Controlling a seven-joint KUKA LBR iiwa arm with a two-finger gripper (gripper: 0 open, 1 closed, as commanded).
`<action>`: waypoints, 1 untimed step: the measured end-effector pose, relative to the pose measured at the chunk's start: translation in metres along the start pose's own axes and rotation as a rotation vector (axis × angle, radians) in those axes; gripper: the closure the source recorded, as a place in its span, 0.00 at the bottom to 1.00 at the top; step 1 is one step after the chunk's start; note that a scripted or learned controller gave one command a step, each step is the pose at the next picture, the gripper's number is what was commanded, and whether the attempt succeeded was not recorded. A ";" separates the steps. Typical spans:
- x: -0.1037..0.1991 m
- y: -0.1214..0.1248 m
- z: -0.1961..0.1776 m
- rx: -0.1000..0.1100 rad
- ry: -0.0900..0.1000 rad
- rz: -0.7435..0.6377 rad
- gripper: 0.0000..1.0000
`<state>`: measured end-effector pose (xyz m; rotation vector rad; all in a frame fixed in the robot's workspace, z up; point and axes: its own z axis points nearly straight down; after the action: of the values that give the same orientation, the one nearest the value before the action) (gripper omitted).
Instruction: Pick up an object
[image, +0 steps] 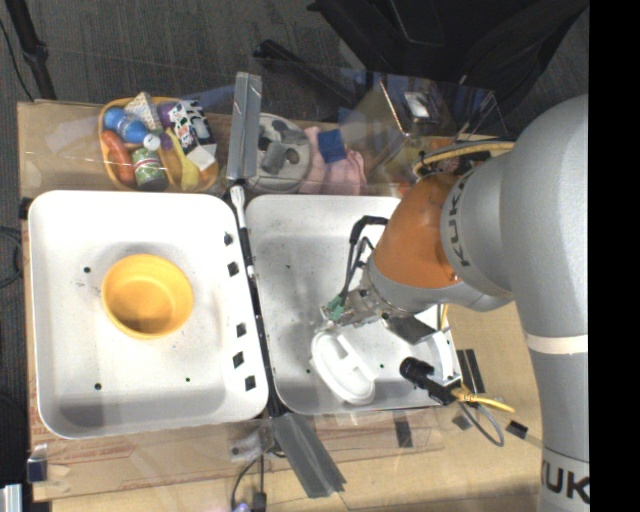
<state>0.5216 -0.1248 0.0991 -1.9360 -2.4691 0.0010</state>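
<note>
The grey KUKA arm with its orange band (425, 240) is reaching in from the right and bending down over the right-hand shallow white bin (300, 235), covering much of that bin's right half. Black "KUKA" lettering is showing on the grey casing by the band, and more letters at the lower right. The left-hand shallow white bin (60, 300) is holding a round yellow plastic bowl (148, 294), sitting upright left of centre, well apart from the arm. In the right bin a white rounded plastic object (343, 367) is lying near the front wall. The gripper (340, 312) is hanging just above that object's upper edge, near a small green and white piece; whether it is spread or pressed together I cannot tell. Behind the bins a yellow basket of small colourful toys (155, 143) is standing on the bench.
</note>
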 end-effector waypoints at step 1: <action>0.000 0.000 0.000 0.000 0.000 0.000 0.00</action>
<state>0.5215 -0.1249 0.0990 -1.9359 -2.4694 0.0015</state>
